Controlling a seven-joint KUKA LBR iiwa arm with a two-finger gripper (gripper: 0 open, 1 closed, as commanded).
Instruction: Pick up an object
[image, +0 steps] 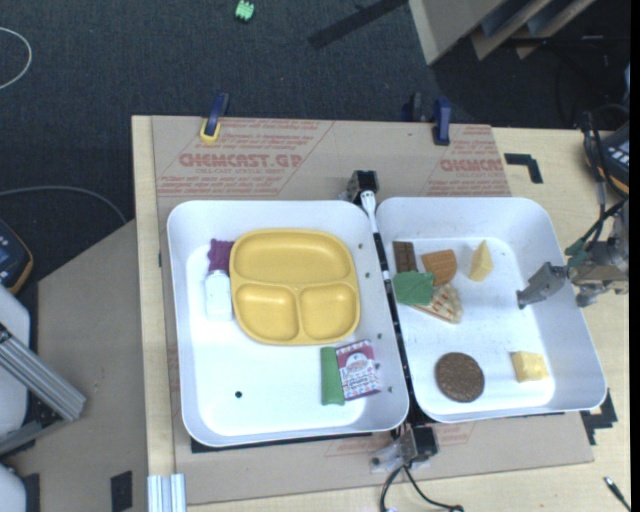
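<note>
**A:** Cheese wedge (528, 366) looks the likeliest pick: it lies alone near the right wall of the right bin (500, 208), closest to where the gripper (528, 292) comes in over that rim.

**B:** Is the gripper on anything?

**A:** No. It hovers above bare bin floor, just up from the wedge. Whether its fingers are apart or together I can't tell; they blur into one grey shape.

**B:** Why is the rest bunched up?

**A:** My guess is it was tipped in loosely. In the right bin I count one brown disc (460, 377), one dark bar (403, 256), one orange piece (439, 265), one pale wedge (481, 262), one green piece (412, 288) overlapping one sandwich slice (445, 304), plus the cheese: seven.

**B:** And the left bin (260, 420)?

**A:** One yellow divided tray (295, 285), one white bottle (217, 295) below a purple thing (219, 253) beside it, one green strip (332, 376) touching one red packet (358, 369). Five.
</note>
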